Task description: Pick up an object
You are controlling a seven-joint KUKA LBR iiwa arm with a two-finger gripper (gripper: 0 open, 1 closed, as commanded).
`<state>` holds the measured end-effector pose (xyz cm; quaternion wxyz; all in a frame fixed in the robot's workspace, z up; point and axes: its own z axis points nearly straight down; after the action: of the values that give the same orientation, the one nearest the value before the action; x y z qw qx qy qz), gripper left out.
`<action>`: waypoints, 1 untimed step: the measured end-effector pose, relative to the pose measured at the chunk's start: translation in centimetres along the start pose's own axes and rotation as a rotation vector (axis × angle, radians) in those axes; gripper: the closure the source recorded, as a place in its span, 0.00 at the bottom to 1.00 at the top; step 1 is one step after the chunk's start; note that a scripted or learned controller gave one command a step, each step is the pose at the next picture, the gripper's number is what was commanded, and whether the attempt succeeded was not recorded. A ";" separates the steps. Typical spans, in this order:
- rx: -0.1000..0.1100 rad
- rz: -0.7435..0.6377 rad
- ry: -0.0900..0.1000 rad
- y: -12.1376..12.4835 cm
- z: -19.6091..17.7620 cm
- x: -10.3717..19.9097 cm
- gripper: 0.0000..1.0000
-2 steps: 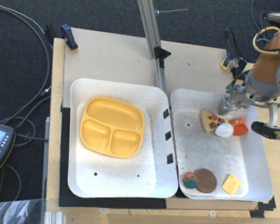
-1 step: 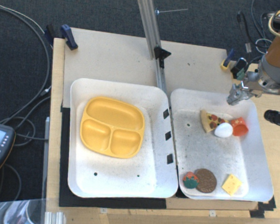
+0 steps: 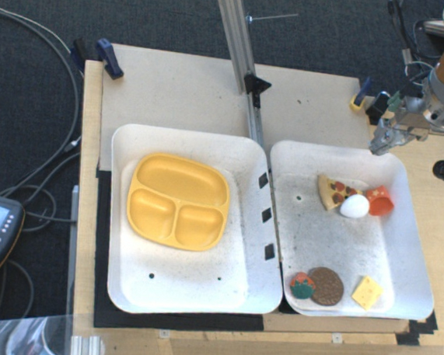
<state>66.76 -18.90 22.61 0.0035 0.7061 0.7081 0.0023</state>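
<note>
- Two shallow white bins sit side by side on a wooden bench, seen from above at a slant.
- The left bin (image 3: pixel 118 280) holds a yellow divided plate (image 3: pixel 178 201) lying flat near its middle.
- The right bin (image 3: pixel 322 237) holds several small toy foods, any of which could be the thing to pick up.
- Near the far side of the right bin lie a pizza slice (image 3: pixel 331 192), a white egg (image 3: pixel 353 206) touching it, and a red cup (image 3: pixel 380 201) just beside the egg.
- Near the front edge lie a brown cookie (image 3: pixel 326 286), a small red and green piece (image 3: pixel 302 285) touching its left side, and a yellow cheese wedge (image 3: pixel 367 292) set a little apart to the right.
- The arm comes in from the upper right, with its gripper (image 3: pixel 383 139) hanging above the far rim of the right bin, beyond the egg and cup.
- The gripper carries nothing; whether it is open or closed cannot be told from this angle.
- Judging by this, the step in hand is the approach: nothing has been lifted yet, and all the toys rest in the bin.
- The next move likely calls for travelling in over the bin, lining up above one toy, and lowering onto it.
- The egg, pizza and cup are crowded together, so a clean grasp there would need careful aim; the cheese wedge stands clearer.
</note>
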 end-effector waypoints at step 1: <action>0.002 0.001 0.000 0.2 -3.4 0.0 1.00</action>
<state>66.90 -18.87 25.98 0.0028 0.7064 0.7078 0.0017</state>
